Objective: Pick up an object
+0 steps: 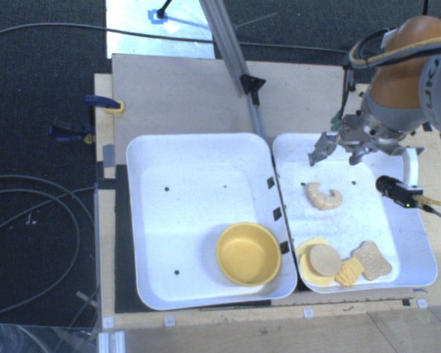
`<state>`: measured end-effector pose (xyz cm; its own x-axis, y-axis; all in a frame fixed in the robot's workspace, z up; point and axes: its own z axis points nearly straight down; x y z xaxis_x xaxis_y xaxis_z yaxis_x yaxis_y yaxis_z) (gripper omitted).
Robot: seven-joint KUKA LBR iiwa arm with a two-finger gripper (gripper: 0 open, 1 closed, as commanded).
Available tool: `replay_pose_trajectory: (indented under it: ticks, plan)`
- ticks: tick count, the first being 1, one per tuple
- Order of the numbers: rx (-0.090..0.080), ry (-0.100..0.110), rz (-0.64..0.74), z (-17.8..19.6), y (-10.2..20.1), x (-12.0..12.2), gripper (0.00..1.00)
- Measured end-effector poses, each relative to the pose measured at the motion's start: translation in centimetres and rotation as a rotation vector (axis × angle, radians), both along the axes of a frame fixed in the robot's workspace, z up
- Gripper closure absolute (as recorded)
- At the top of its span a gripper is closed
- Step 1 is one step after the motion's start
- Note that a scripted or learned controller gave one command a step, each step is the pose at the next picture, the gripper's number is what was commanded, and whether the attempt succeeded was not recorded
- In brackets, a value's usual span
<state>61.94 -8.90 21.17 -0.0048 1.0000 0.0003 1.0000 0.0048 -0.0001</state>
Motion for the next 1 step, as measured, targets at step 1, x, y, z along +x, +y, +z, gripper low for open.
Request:
replay_pose_trajectory:
  ticks: [1]
  plan:
    - [-0.001, 0.002, -0.003, -4.22, 0.26, -0.38, 0.0]
